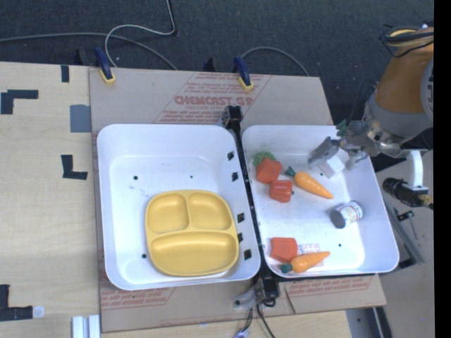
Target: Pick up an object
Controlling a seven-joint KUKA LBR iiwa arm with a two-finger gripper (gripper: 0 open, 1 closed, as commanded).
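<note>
The claw [331, 155] hovered over the right bin [372, 210], nothing held; whether its fingers were open could not be told. The nearest carrot [313, 184] lay just below-left of it. Step: approach. Next move required lowering over the carrot.

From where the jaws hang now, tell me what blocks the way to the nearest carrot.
Nothing visible does. The gripper hangs over the right bin, and the carrot lies just below it in the camera view, apart from the red pepper beside it.
</note>
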